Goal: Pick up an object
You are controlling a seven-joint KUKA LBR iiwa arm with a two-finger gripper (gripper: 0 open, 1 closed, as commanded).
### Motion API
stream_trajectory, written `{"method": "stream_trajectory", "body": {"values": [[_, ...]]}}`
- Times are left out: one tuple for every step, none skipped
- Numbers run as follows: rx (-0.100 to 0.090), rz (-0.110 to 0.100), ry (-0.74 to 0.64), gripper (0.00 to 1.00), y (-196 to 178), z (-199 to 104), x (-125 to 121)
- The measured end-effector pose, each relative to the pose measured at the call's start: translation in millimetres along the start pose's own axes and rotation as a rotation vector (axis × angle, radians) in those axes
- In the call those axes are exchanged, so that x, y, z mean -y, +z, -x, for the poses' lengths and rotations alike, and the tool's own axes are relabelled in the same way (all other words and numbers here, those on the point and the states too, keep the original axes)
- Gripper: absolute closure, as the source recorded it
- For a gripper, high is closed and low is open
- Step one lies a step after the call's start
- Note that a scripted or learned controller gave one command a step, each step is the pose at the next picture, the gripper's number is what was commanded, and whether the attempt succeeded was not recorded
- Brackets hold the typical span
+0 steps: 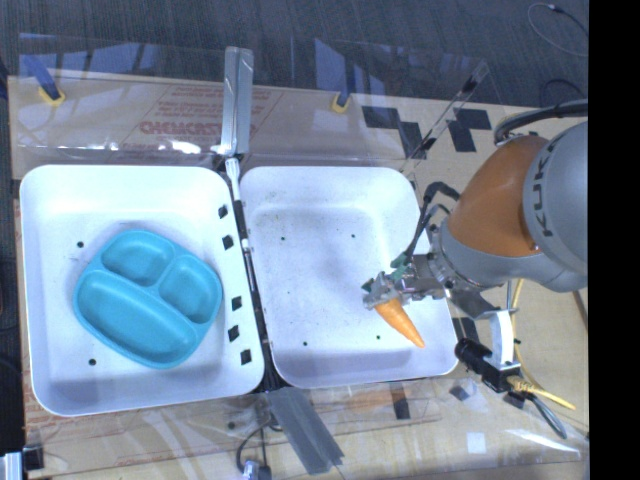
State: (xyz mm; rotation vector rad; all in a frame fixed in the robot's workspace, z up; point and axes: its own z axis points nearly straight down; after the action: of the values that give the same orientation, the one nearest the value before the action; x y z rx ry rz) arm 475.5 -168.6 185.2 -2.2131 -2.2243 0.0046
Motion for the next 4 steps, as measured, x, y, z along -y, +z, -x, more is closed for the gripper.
{"method": "stream_trajectory", "body": {"values": [[0.000,0.002,-0.005,1.00,-2.2,40.5,-77.9],[0.001,0.004,-0.003,1.00,-37.1,38.1,-134.1],[-0.001,0.001,-0.001,1.00,-61.3,32.1,-113.5],[-0.001,0.001,-0.002,0.00,-61.2,31.7,-113.6]]}}
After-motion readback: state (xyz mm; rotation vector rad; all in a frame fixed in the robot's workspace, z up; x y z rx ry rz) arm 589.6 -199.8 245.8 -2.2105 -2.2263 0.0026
